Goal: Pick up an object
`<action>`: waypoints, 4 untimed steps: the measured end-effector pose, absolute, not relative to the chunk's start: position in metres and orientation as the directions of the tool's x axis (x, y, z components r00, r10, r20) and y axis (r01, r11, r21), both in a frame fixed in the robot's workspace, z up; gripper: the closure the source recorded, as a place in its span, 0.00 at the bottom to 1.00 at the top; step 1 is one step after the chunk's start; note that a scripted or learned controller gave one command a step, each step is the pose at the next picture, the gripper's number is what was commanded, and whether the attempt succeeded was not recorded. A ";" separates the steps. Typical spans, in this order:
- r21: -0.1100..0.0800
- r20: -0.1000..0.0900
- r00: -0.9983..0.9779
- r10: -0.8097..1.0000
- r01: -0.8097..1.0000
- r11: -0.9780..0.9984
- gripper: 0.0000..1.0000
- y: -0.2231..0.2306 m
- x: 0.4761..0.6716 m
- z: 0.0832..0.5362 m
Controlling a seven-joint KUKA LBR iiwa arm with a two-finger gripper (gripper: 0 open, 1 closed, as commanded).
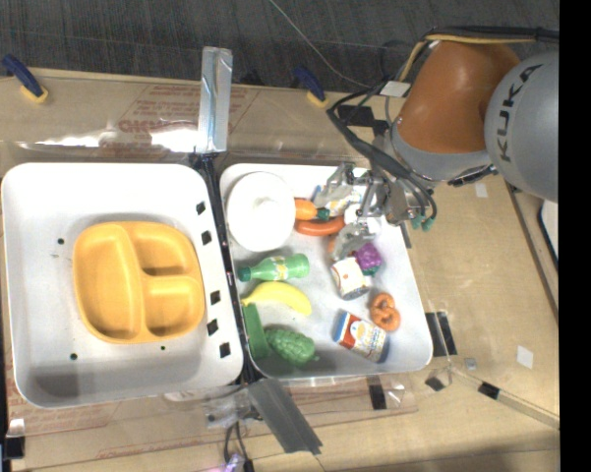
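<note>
My gripper [352, 214] hangs over the far right part of the right bin [413, 293], its metal fingers pointing down just above a purple grape bunch [370, 257] and a small white carton [349, 277]. An orange carrot-like toy [313, 220] lies just to its left, beside a white bowl [259, 210]. Further toward the front lie a green bottle [275, 267], a yellow banana [279, 297], a green broccoli-like piece [289, 344], a pretzel [384, 311] and a small can [362, 335]. Nothing shows between the fingers.
The left bin [39, 264] holds a yellow divided tray [138, 281]. A metal post [214, 101] stands at the back between the bins. Cables run from the arm's orange band [452, 91] toward the back edge. Black clips line the divider between the bins.
</note>
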State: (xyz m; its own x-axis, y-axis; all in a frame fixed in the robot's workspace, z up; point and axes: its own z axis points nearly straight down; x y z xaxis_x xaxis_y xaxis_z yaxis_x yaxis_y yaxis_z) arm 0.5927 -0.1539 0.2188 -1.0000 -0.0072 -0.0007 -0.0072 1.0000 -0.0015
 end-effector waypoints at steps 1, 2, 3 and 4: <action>-0.001 -0.003 -0.990 -0.143 -0.143 0.990 0.00 -0.195 0.554 0.092; 0.001 -0.003 -1.000 -0.010 -0.010 1.000 0.00 -0.204 0.503 0.093; -0.001 -0.004 -0.994 -0.107 -0.107 0.994 0.00 -0.209 0.545 0.094; 0.001 -0.001 -1.000 -0.004 -0.004 1.000 0.00 -0.207 0.524 0.092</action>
